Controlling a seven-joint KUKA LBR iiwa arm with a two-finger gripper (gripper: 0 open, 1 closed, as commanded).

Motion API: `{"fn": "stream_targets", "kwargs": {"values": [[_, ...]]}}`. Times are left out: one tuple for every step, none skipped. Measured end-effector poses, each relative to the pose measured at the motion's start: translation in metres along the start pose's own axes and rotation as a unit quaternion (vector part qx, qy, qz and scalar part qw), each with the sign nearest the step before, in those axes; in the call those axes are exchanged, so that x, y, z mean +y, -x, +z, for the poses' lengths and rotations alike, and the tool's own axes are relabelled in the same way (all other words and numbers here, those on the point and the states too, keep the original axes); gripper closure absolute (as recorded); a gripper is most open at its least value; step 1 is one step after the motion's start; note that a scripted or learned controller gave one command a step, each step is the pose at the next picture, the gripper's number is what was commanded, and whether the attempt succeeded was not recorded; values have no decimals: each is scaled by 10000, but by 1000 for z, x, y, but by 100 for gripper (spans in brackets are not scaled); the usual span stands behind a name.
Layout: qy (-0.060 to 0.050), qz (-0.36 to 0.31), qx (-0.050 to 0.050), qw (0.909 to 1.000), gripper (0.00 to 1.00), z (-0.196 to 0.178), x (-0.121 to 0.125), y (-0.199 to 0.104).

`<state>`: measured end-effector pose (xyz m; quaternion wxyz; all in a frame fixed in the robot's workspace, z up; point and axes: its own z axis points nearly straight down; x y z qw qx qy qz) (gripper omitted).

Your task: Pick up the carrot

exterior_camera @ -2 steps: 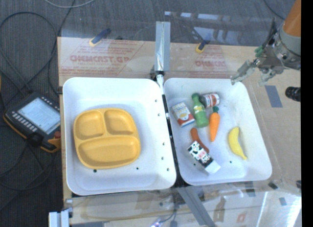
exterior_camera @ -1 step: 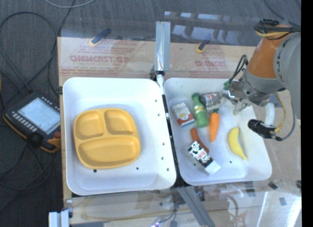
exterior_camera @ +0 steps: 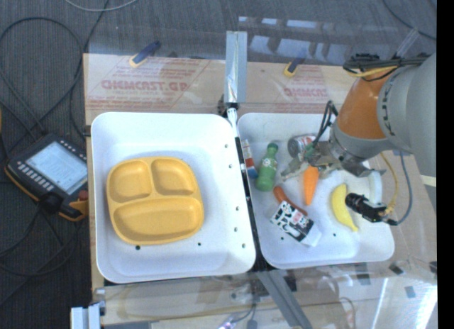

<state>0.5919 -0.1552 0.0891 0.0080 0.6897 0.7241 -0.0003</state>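
Dark grey carpet (exterior_camera: pixel 177 8) surrounds the bench, crossed by loose black cables (exterior_camera: pixel 42 58); a handheld control pendant with a lit screen (exterior_camera: pixel 50 171) lies at far left. The left white bin (exterior_camera: pixel 170 125) holds a yellow three-compartment plastic tray (exterior_camera: pixel 154 198). The right white bin (exterior_camera: pixel 355 246) contains a green bottle (exterior_camera: pixel 267 168), a black-and-white printed packet (exterior_camera: pixel 292 222), the orange tapered carrot (exterior_camera: pixel 310 185) and a yellow banana (exterior_camera: pixel 343 208). The gripper (exterior_camera: pixel 317 159) sits just above the carrot's upper end; whether it is spread or closed cannot be determined. The carrot lies on the bin floor, between bottle and banana.
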Motion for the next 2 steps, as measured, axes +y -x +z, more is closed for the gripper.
{"fn": "stream_targets", "kwargs": {"values": [[14, 4, 23, 10000, 100, -7, 2, -2], [-65, -483, 64, 9988, 100, -109, 10, -6]]}}
